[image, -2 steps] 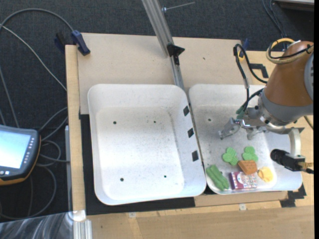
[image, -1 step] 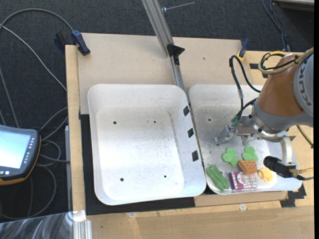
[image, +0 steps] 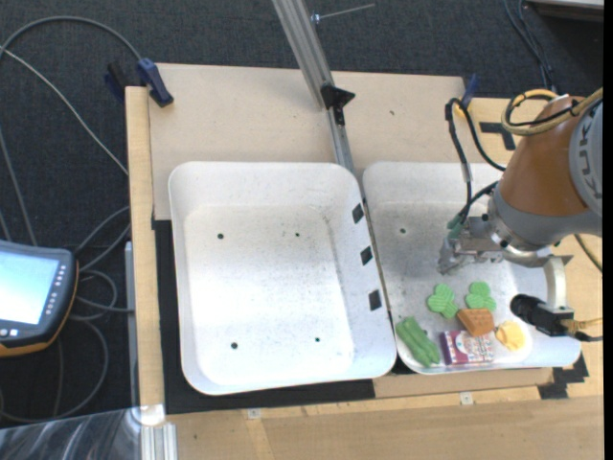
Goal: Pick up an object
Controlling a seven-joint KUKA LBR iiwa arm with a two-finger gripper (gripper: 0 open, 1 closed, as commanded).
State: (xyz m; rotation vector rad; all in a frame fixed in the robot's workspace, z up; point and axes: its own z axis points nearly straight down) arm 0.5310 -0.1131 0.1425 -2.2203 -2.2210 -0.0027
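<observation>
- I read the left bin [image: 268, 276] as a bare, hard white floor with shallow walls.
- I see the targets clustered at the near edge of the right bin [image: 412, 209]: a green strip [image: 418, 341], a green clover piece [image: 442, 302], a printed packet [image: 466, 348], an orange block [image: 476, 320], a yellow piece [image: 511, 335].
- I judge them light, small and rigid; the clover piece stands apart, so I would take it across its width.
- The end effector [image: 466, 250] hangs just above them; I cannot tell its state.
- The table [image: 239, 113] offers free room behind.

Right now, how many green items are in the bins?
3, all in the right bin: two leafy pieces mid-bin, one long piece at the front-left corner. Others may hide under the arm.
</observation>
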